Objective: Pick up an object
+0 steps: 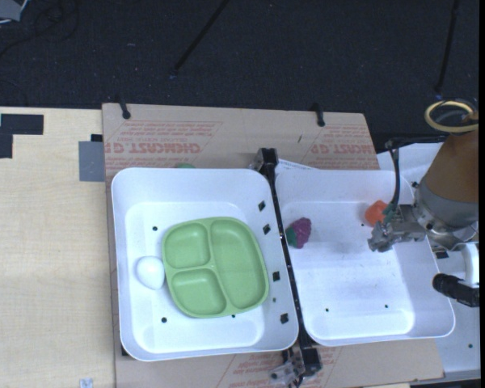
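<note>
1. Grey metal ends the arm in a gripper (381, 237), low over the right bin (364, 318) near its right wall. The tip is small and dark from this high slant, so I cannot tell how the fingers stand, nor whether anything sits between them.
2. Just up and left of the tip lies an orange object (376, 212), touching or nearly touching the gripper; which of the two cannot be made out. It looks like the likeliest target for the pick.
3. Further left in the same bin, near the divider, rests a purple and green object (299, 232), well apart from the gripper.
4. Across the divider, the left bin (194, 342) carries a green divided plate (214, 265) with a white ball (150, 272) touching its left edge.
5. Risks, as I judge them:
   - The orange piece sits beside the tip, not clearly under it, so a closing motion may clip its edge and push it toward the bin wall.
   - It looks small and rounded, so it could roll or squirt out under an off-centre squeeze.
   - The bin wall is near, so a descent slightly off line could strike the rim or floor.
   - With the grasp hidden from this view, a lift may come up with nothing.
</note>
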{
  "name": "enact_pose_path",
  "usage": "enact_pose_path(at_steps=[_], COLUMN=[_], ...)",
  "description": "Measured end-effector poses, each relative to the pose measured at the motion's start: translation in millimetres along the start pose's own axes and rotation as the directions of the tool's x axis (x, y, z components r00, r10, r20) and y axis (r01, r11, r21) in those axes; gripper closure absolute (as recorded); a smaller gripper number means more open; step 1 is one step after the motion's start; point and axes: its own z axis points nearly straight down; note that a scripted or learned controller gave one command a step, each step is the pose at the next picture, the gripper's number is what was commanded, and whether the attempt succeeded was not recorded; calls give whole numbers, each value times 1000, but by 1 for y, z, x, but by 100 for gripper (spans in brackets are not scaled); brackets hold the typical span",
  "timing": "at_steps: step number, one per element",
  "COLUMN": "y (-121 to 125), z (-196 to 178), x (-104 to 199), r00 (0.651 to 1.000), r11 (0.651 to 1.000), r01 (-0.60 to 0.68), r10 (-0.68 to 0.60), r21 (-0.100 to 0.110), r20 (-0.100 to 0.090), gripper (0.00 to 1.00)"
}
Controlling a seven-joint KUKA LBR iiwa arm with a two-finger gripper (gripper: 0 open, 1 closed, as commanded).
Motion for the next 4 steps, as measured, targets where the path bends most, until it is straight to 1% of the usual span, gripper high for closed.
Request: enact_pose_path(at_steps=[1, 2, 3, 4], y=[1, 1, 2, 4], z=[-44, -63, -73, -82], x=[-7, -8, 48, 96], r00=[1000, 1000, 1000, 1000], r11=[1000, 1000, 1000, 1000], r01=[0, 0, 3, 3], r10=[0, 0, -3, -3], r21=[2, 3, 6, 6], r20=[0, -1, -3, -3], gripper=[100, 100, 100, 100])
